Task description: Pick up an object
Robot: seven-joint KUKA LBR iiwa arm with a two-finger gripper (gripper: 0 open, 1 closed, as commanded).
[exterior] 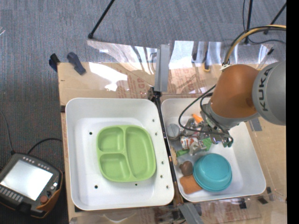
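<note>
Surface and material findings, both bins and arm.

The right bin (pixel 256 164), under the pincer (pixel 208 134), is smooth white plastic with a slight sheen; the left bin (pixel 77 125), well to the pincer's left, looks the same. In that left bin, a green divided plate (pixel 126 153) of matt, smooth plastic. Just below the pincer, a teal bowl (pixel 213 171), smooth plastic, softly glossy. Above the pincer, the orange band (pixel 236 92) is glossy and catches light; the grey arm casing (pixel 275 94) is satin-smooth. The counter (pixel 93 80) beyond the bins looks like brown cardboard, partly under shiny clear film. The floor (pixel 28 41) is rough grey carpet.
</note>
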